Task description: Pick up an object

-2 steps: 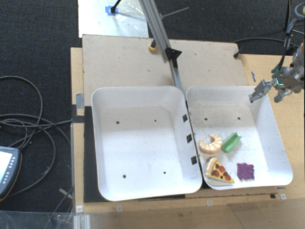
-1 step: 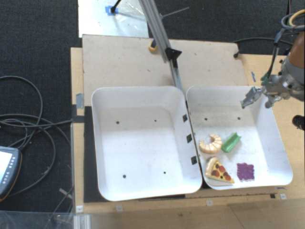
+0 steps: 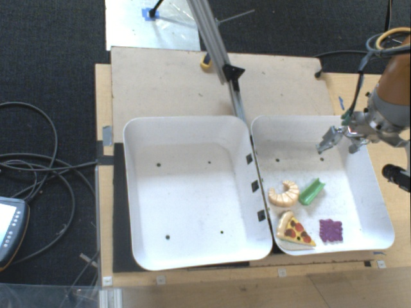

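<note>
In the right bin [image 3: 359,172] lie a tan croissant [image 3: 284,193], a green piece [image 3: 311,191], a pizza slice [image 3: 295,230] and a purple grape bunch [image 3: 331,230], all near its front. My gripper [image 3: 338,142] hangs over the bin's back right part, above and behind the green piece. Its fingers stand apart with nothing between them.
The left bin [image 3: 138,172] stands beside the right one, with black clips [image 3: 255,186] along the shared wall. A grey metal pole [image 3: 215,37] slants in from the top to the bins' back. Cables and a tablet [image 3: 9,226] lie at the left, off the bench.
</note>
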Available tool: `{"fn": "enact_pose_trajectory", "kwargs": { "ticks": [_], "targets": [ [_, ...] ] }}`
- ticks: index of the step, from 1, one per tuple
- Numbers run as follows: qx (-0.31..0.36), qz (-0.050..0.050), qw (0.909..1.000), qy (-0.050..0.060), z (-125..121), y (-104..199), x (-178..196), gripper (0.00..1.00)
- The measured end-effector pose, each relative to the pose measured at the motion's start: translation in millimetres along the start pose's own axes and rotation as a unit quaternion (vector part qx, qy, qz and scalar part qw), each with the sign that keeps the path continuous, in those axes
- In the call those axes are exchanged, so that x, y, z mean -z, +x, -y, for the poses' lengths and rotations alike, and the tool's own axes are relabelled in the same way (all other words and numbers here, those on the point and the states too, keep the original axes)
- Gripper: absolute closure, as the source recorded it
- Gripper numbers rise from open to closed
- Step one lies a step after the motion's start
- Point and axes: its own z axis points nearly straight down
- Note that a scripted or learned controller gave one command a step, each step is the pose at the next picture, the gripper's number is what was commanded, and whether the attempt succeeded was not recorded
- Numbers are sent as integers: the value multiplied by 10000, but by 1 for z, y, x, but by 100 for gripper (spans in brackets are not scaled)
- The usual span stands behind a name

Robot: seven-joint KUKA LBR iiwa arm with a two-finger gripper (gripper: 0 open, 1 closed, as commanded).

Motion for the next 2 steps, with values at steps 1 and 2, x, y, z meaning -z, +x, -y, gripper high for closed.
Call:
{"fn": "enact_pose_trajectory", "kwargs": {
  "ticks": [1, 2],
  "targets": [
    [10, -2, 10000, 3, -8, 4, -46, 0],
    [15, 7, 10000, -32, -10, 3, -32, 100]
  ]
}}
